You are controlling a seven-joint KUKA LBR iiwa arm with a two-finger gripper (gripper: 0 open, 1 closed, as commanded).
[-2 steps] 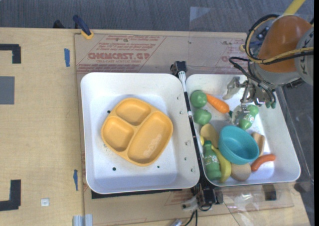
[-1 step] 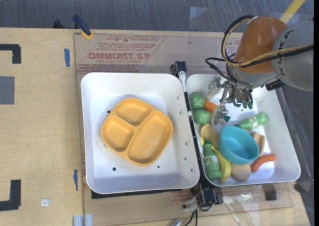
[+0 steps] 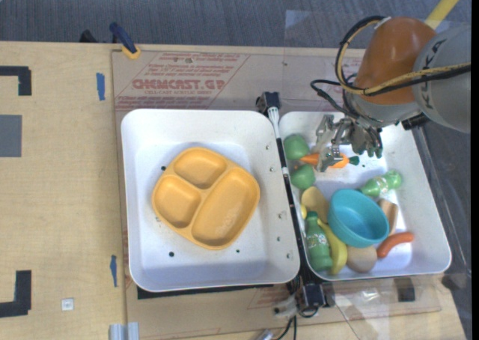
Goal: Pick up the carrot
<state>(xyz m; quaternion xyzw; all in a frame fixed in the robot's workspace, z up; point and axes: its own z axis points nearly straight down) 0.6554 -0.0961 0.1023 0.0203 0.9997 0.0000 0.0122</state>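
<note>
The gripper [image 3: 334, 153] is hovering in the right white plastic bin [image 3: 428, 204], near its far rim; its fingers are closing on the small orange carrot [image 3: 329, 160], beside two round green vegetables [image 3: 299, 159]. Whether the grasp is firm cannot be told.

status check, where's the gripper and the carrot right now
Gripper low over right bin's upper left, right at the carrot. Grasp not confirmed. Green pieces crowd its left, blue bowl just below.
</note>
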